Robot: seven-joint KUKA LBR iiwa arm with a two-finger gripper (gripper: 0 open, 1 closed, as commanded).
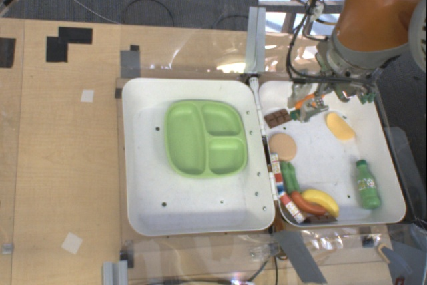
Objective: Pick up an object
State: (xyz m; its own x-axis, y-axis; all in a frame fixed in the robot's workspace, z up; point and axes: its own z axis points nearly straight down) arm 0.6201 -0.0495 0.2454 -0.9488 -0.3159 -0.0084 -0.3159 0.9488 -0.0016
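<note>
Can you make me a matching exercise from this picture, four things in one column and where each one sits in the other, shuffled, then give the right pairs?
Things:
1. green plate
2. green bottle
3. banana
4. chocolate bar

Places:
A. right bin, near its right wall
B. right bin, front edge, among a cluster of items
C. middle of the left bin
D. right bin, back left, just left of the gripper

Pairs: 1-C, 2-A, 3-B, 4-D
</note>
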